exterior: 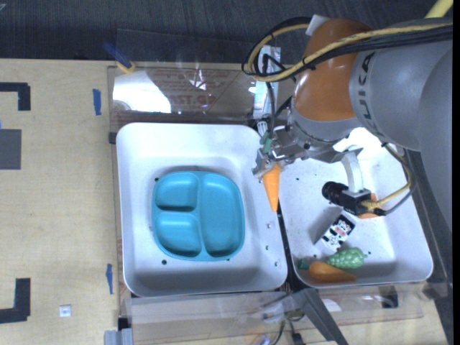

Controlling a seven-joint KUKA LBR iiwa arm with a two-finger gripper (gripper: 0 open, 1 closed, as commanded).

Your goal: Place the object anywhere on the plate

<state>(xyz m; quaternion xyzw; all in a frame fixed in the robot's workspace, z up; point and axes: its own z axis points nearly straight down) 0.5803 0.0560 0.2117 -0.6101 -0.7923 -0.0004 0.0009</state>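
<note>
A blue plate (198,214) with three compartments lies in the left bin (136,192). My gripper (268,161) is over the wall between the two bins, just right of the plate's upper right corner. An orange carrot-shaped toy (272,187) hangs point down from its fingers, which are shut on the toy's top end. The toy is above the dividing rim, apart from the plate.
The right bin (402,228) holds a black-and-white object (338,231), a green knobbly toy (346,257) and another orange carrot toy (325,269) near its front wall. The grey arm covers the bin's back right part.
</note>
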